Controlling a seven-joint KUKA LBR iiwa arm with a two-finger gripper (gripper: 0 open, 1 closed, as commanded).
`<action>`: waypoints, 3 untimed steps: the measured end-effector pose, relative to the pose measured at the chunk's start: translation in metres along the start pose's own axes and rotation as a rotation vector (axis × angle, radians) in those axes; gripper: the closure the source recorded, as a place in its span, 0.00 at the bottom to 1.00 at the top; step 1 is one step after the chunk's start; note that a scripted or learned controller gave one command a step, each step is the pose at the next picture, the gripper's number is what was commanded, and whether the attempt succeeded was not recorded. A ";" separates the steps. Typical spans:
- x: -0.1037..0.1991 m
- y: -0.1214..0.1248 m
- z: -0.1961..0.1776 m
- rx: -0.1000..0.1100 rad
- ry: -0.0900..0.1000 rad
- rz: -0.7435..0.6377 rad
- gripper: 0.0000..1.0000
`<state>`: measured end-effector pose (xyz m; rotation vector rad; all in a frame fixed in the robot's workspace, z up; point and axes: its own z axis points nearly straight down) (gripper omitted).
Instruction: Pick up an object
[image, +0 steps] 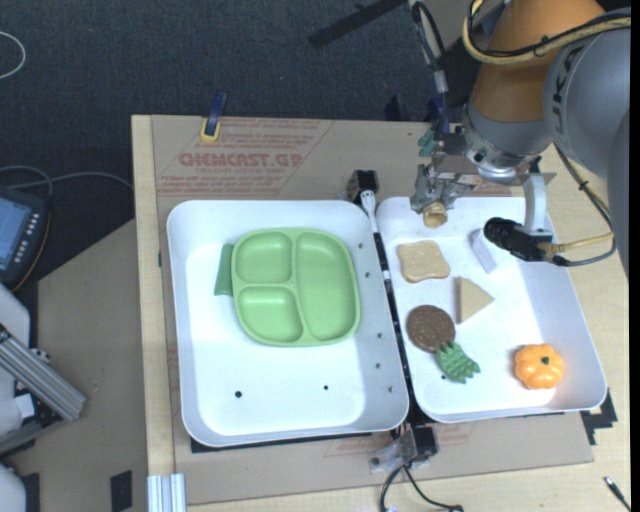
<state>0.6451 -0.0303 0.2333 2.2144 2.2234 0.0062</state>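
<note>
1. Toast slice lies flat at the back of the right bin, nearest piece to the gripper.
2. Gripper hangs just behind it, toward the bin's far rim, pinching a small tan object.
3. Green tray sits in the left bin.

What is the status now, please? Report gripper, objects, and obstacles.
Gripper at far edge of right bin, small tan piece at its tips. Toast, wedge, pumpkin lying loose. Nothing blocking.
</note>
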 end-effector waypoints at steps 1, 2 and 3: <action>-0.002 0.003 0.003 0.002 -0.001 0.002 1.00; 0.001 0.004 0.002 0.002 -0.002 0.004 1.00; 0.002 0.005 0.005 0.003 -0.002 0.003 1.00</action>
